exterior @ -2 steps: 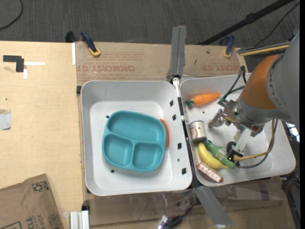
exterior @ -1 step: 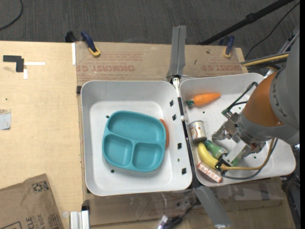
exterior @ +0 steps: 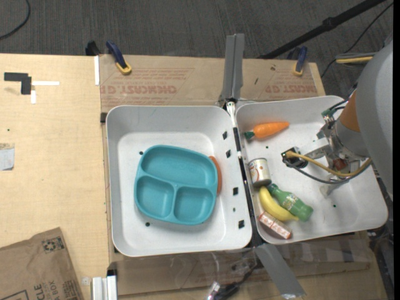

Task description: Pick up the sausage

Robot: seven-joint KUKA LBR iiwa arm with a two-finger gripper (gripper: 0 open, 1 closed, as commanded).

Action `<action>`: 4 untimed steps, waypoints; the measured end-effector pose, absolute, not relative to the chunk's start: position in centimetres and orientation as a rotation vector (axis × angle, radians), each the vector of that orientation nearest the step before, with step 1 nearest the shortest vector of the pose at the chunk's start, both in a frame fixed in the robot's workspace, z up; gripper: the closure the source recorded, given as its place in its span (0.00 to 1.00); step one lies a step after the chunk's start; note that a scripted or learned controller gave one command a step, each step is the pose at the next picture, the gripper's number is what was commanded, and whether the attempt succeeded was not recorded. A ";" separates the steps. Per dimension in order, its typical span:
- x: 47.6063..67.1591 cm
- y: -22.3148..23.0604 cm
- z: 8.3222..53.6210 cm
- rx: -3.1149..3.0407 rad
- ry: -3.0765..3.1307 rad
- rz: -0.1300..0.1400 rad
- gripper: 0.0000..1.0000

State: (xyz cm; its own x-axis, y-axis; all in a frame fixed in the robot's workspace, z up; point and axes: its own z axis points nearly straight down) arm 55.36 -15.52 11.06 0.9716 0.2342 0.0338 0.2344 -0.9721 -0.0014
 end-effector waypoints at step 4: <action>51.9 -21.4 11.9 -3.129 -0.346 -0.104 0.00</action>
State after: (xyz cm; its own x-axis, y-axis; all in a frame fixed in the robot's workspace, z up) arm 51.93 -21.36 11.93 0.9736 0.2188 0.0647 0.2182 -0.9758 0.0158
